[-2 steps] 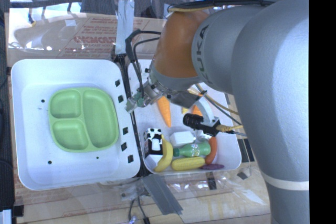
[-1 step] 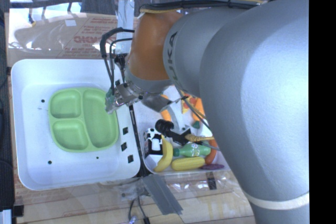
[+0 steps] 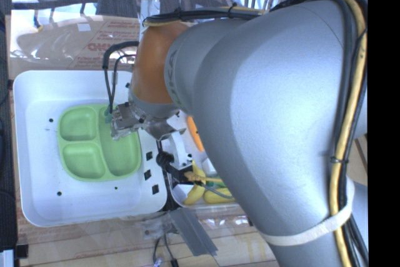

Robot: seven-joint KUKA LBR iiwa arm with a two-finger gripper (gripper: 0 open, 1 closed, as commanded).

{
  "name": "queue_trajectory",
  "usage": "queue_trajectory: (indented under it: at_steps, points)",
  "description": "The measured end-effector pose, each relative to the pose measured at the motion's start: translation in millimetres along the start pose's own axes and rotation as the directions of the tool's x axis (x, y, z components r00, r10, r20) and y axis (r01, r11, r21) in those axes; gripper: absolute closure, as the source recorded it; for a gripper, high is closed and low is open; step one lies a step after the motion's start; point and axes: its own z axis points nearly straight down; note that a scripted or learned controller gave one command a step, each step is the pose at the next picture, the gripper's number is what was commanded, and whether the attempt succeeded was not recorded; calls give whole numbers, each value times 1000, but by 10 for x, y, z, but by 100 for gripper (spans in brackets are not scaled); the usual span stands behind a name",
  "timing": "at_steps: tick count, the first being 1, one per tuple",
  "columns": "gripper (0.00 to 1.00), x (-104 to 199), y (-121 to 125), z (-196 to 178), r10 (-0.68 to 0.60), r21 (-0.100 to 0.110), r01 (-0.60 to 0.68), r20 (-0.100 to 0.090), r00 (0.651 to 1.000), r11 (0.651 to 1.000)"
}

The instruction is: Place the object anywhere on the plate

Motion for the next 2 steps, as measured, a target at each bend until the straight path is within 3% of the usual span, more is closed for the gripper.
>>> queue_trajectory:
  at_steps: [1, 2]
  points:
    - [100, -98, -545, -477, -230, -4, 230, 2, 973, 973]
    - [0, -96, -547, -473, -230, -4, 230, 1, 973, 973]
